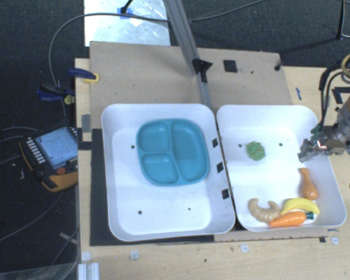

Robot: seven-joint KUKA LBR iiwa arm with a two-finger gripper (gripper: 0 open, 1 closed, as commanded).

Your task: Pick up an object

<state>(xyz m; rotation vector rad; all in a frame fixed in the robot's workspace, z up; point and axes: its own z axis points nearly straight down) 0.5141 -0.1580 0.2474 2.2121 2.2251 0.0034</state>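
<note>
On the bench, the hand (pixel 312 148) hovers at the right bin's (pixel 280 114) edge, grip state unclear.

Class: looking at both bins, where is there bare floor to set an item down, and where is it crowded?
Free: right bin floor between broccoli and the toys below; left bin floor below the blue plate. Crowded: right bin's near corner, with banana and carrot.

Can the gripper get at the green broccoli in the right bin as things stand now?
Probably yes. The broccoli lies alone on the bare floor of the right bin, apart from the other toy food, and the gripper sits at the bin's right side.
</note>
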